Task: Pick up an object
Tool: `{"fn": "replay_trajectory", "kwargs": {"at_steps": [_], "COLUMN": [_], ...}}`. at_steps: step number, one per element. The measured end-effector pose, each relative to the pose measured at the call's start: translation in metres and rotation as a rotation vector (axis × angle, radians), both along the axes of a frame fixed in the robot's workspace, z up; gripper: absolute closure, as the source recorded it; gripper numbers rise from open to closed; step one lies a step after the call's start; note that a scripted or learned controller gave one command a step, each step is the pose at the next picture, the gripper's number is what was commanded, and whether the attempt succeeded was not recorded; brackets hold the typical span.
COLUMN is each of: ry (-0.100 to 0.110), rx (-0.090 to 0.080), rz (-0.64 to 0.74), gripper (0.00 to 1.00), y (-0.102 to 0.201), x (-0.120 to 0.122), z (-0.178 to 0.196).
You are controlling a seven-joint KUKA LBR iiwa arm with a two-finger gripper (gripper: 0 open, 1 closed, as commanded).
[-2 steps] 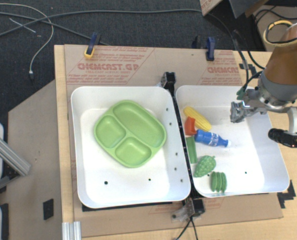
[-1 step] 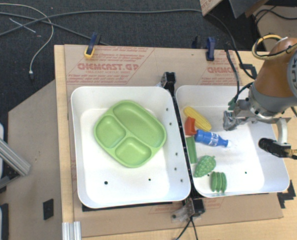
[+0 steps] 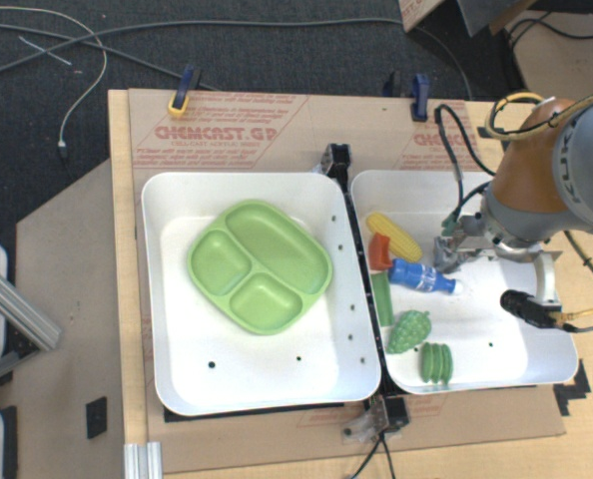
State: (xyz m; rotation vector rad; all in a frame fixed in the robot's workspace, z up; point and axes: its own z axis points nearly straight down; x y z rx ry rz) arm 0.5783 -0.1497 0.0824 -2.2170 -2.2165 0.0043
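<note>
My gripper [image 3: 447, 253] hangs low over the right bin [image 3: 496, 362], just above and to the right of a blue bottle [image 3: 423, 277] that lies on its side. Whether it touches the bottle I cannot tell. To the left of the gripper lie a yellow corn cob [image 3: 392, 236] and a small red piece [image 3: 378, 253]. A long green stick [image 3: 381, 299] runs along the bin's left wall. Nearer the front edge sit a bumpy green toy [image 3: 408, 331] and a ribbed green toy [image 3: 436, 362].
The left bin [image 3: 177, 367] holds a light green divided plate [image 3: 262, 265]. A black clamp [image 3: 335, 158] sits at the back where the two bins meet. A black part of the arm [image 3: 529, 308] and cables [image 3: 456, 158] overhang the right bin's right side.
</note>
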Motion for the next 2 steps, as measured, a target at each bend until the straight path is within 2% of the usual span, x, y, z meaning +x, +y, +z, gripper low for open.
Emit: {"fn": "replay_trajectory", "kwargs": {"at_steps": [1, 2], "ry": [-0.007, -0.013], "rx": [-0.001, -0.005], "rz": [-0.001, -0.001], "gripper": [1.0, 1.0], "y": [0.0, -0.005], "x": [0.002, -0.003], "z": [0.014, 0.076]}}
